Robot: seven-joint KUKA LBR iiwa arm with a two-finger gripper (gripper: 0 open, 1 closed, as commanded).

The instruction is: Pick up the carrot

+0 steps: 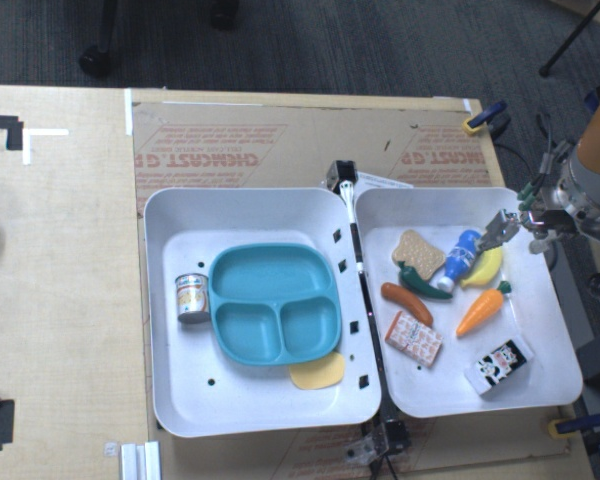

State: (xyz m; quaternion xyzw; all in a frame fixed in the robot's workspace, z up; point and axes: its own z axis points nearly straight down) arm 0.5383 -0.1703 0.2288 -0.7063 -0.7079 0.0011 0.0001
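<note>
Carrot (479, 311) lies below the jaws (gap between them, nothing held).

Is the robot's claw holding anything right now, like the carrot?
No, nothing sits in the gripper. It hovers over the right bin, near the banana. The carrot lies loose on the bin floor, apart from it.

carrot (479, 311) in right bin (560, 298) (beside banana (486, 265)), hand (504, 227) above

In your right bin (570, 363), the carrot (479, 311) lies at centre: banana (485, 266) at 12 o'clock, sausage (407, 303) at 9, carton (500, 365) at 5.
</note>
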